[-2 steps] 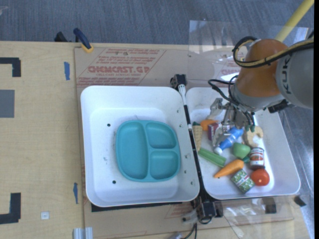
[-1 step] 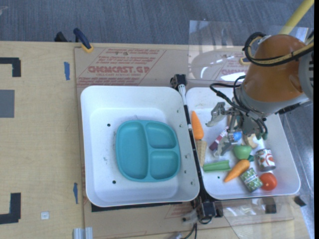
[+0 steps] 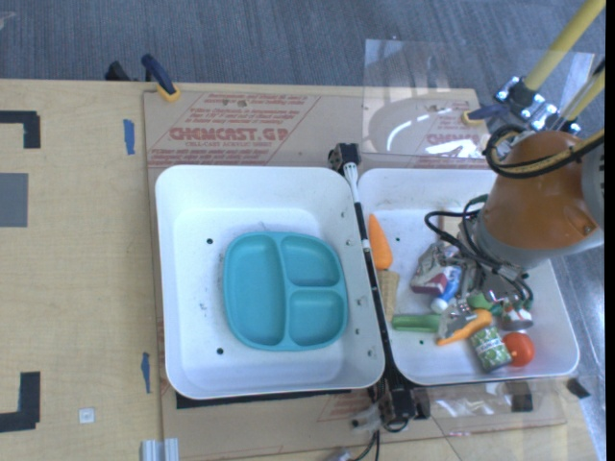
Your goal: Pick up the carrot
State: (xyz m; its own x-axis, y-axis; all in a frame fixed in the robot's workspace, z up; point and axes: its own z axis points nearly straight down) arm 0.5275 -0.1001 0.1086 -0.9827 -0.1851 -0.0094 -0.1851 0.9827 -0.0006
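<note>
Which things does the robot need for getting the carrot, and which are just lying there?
For the job:
carrot
gripper
right bin

Just lying about:
teal plate
left bin
tomato
green can
ice-cream cone

I see smooth white plastic bins [image 3: 183, 257], a matt teal plastic tray [image 3: 284, 291], and brown cardboard [image 3: 231, 128] under them.

Red print on the cardboard sheet [image 3: 231, 123] behind the bins, largest line reading roughly "CHEMCAST GP", smaller lines above and below too blurred to read
</note>
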